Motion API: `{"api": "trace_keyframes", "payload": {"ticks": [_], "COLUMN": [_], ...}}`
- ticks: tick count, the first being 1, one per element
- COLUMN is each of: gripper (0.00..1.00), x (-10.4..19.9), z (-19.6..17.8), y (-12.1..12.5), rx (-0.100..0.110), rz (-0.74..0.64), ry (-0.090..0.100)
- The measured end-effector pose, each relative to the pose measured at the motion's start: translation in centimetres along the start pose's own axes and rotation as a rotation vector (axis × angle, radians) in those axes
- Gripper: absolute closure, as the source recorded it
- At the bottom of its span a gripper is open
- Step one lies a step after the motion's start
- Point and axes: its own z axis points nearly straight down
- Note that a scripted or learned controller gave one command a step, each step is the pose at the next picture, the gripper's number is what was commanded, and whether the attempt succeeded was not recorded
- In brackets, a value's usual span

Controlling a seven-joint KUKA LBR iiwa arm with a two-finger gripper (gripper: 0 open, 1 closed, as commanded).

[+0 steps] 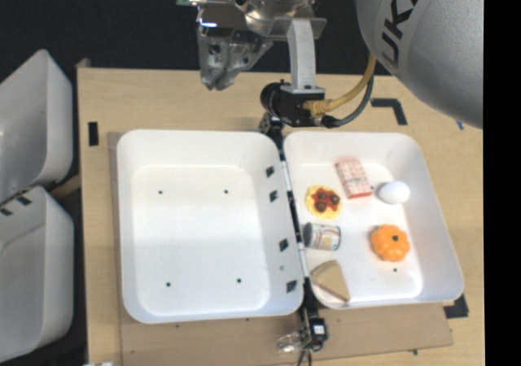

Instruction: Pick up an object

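My gripper (221, 71) hangs high over the bench's far edge, above the back of the left bin (195, 145), with nothing seen in it. The right bin (423, 193) holds several small things. A pink packet (353, 177) lies near its back, with a white egg (394, 192) to its right. A yellow disc with red berries (324, 201) sits near the divider. Below it a small jar (322, 236) lies on its side. An orange pumpkin (390, 243) stands to the right, and a tan wedge (331, 281) rests in the front left corner.
The two bins meet at a divider with black clips (285, 218). White moulded containers (28, 193) stand off the bench at the left. The wooden bench top (146, 100) shows behind the bins.
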Motion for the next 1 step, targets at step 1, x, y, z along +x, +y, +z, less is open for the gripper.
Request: {"api": "trace_keyframes", "payload": {"ticks": [1], "gripper": [1.00], "x": [-0.10], "z": [15.48], "y": [-5.45], "rx": [0.027], "rz": [0.000], "ry": [-0.010]}}
